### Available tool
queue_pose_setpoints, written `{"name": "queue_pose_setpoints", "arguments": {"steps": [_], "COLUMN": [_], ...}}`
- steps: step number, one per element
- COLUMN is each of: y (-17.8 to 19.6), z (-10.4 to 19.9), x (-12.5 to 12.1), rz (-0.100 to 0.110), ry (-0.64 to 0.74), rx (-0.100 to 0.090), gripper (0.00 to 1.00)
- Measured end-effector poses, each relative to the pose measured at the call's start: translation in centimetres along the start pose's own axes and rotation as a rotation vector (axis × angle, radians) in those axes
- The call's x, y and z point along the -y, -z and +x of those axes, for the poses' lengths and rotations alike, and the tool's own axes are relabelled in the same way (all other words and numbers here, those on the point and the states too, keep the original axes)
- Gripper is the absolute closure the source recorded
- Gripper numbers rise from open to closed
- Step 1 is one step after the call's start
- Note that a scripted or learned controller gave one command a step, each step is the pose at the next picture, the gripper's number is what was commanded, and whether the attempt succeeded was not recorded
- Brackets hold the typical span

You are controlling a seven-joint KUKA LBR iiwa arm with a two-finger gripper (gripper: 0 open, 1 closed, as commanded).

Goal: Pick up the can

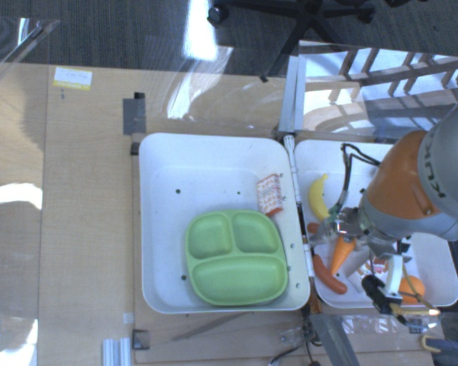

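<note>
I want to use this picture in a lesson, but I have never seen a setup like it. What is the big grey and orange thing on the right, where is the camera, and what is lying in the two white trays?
The picture comes from one fixed camera above a bench, looking down at a slant. The grey and orange thing is a robot arm reaching in from the right, working over the right bin. Its gripper hangs low among the objects; I cannot tell whether it holds anything.

The left bin holds a green divided plate and a small red and white packet near its right wall. The right bin holds toy food: a yellow banana, an orange carrot, a red sausage and something orange near the front. Its job is to pick up a can, which I cannot make out for certain.
</note>
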State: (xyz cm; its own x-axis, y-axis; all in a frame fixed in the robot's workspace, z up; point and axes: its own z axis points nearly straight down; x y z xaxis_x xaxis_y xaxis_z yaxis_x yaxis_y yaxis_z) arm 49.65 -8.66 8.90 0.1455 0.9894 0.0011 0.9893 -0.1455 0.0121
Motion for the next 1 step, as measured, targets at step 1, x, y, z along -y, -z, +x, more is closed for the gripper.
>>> {"name": "queue_pose_setpoints", "arguments": {"steps": [1], "y": [0.01], "z": [-0.03], "x": [0.22], "rz": [-0.004], "ry": [0.041], "rx": [0.002], "gripper": [0.00]}}
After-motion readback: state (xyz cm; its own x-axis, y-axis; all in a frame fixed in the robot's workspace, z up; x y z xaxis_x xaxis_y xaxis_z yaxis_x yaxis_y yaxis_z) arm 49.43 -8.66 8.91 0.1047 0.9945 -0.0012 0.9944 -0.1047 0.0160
